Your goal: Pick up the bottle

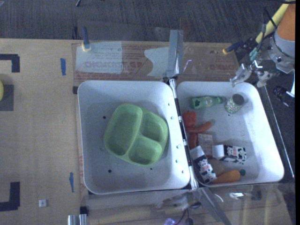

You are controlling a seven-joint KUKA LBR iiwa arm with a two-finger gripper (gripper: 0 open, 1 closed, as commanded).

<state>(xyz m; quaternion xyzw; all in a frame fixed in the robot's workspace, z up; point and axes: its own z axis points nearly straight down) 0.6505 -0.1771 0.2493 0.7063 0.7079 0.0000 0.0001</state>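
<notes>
Currently the tool [244,74] is seen at upper right, outside the bin [269,125]; its state cannot be told. The bottle [206,101] lies flat beside a jar [234,103], so a knock or slipped grasp is judged likely.

1. A green divided tray [136,134] lies in the left bin [91,95].
2. The right bin [265,125] contains carrots [197,123], a can [234,103] and small cartons [233,153].
</notes>
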